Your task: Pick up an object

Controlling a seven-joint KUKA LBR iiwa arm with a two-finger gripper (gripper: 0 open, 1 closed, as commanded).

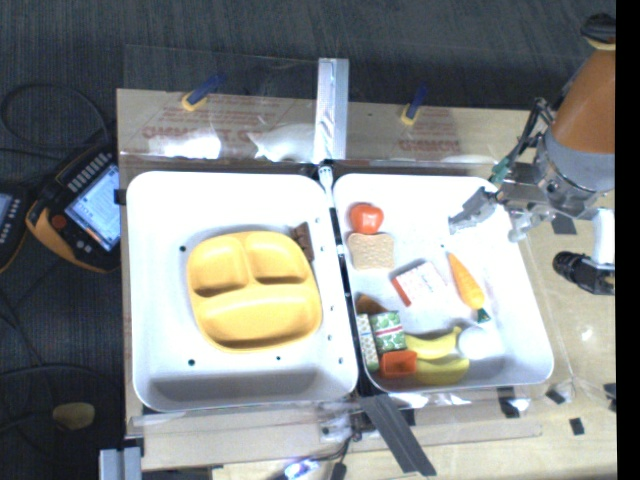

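Dark grey carpet floor, pale wooden bench, handheld pendant at left

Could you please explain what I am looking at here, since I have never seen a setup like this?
This is a single camera fixed above a workbench, looking down at a slant. The grey machine with the orange band at the right is a robot arm; its gripper hovers over the right bin's upper right corner and holds nothing that I can see. Two shallow white bins sit side by side. The left bin holds a yellow divided tray. The right bin holds toy food: a tomato, a cracker, a carrot, a banana, a small white and red box and a green packet. The arm's job is to pick one up.
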